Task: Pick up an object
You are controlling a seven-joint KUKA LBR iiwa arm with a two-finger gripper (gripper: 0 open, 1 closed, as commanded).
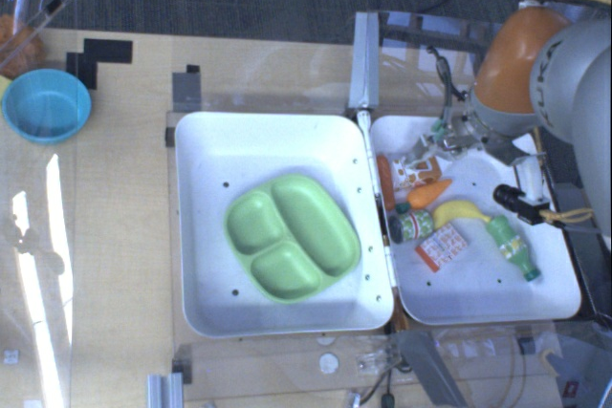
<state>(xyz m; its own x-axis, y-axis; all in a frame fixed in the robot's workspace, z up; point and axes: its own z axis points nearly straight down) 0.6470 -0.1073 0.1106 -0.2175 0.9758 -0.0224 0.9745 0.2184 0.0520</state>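
Orange band and grey casing fill the right side as the arm leans in over the right bin [559, 296], and the gripper [449, 137] hangs low near that bin's back left corner — whether it's spread or pressed together I cannot tell from up here, it's a tangle of metal and cable.

Everything worth picking is bunched along the bin's left wall: a red sausage [384, 179] lying along the wall, a carrot [429, 193] just beside it, a banana [462, 211] touching the carrot's end, a small dark bottle [412, 225] below, a red-and-white packet [443, 248] and a green bottle [512, 246] further right. Something pale and printed [418, 171] sits right under the gripper, touching the carrot.

That crowding is the worry, I'd say — come down on the pile and a finger may land on two things at once, or shove the carrot into the sausage against the wall and close on nothing. The rounded pieces could roll out of a pinch too.

The left bin [196, 234] just holds a green divided plate [292, 237].
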